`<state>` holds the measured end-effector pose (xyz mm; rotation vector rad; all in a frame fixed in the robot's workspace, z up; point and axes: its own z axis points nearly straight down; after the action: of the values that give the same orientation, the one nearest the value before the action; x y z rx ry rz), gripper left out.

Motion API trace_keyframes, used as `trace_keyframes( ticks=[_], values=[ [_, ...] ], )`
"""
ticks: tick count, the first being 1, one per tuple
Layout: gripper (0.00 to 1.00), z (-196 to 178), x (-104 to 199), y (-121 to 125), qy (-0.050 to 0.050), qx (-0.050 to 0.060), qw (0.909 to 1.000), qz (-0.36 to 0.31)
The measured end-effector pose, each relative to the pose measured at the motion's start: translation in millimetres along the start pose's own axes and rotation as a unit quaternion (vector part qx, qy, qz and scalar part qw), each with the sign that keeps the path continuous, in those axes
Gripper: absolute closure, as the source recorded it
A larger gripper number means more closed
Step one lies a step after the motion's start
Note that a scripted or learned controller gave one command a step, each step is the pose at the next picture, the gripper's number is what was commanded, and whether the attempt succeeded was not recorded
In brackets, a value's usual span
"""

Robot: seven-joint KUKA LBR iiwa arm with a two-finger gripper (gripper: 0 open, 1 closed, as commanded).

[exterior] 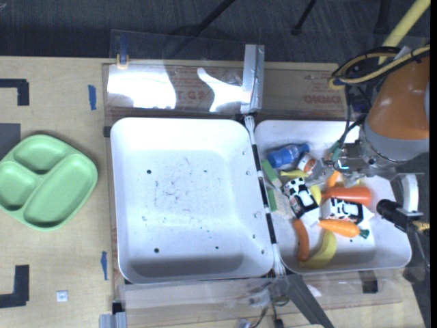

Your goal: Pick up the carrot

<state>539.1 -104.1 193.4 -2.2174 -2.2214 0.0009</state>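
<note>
Gripper grip state unclear, right bin; carrot just below it.

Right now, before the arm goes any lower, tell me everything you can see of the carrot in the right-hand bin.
The orange toy carrot with a small green tip looks like smooth plastic. It lies flat, roughly level across the view, in the right white bin, green end pointing right. It sits just below a black-and-white patterned item and above a yellow banana, apparently touching both. The hand is above it; nothing grips it.

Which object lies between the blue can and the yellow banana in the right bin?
In the camera view, a black-and-white cow-patterned toy lies between the blue can and yellow banana.
</note>
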Motion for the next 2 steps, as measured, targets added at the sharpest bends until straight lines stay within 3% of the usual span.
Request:
trace_keyframes(
  ticks=[1,2],
  values=[
    [0.0,-13,-53,45,-0.001,-0.002,0.9999,0.013],
    [0.0,-16,-110,49,-0.002,-0.003,0.9999,0.015]
  ],
)
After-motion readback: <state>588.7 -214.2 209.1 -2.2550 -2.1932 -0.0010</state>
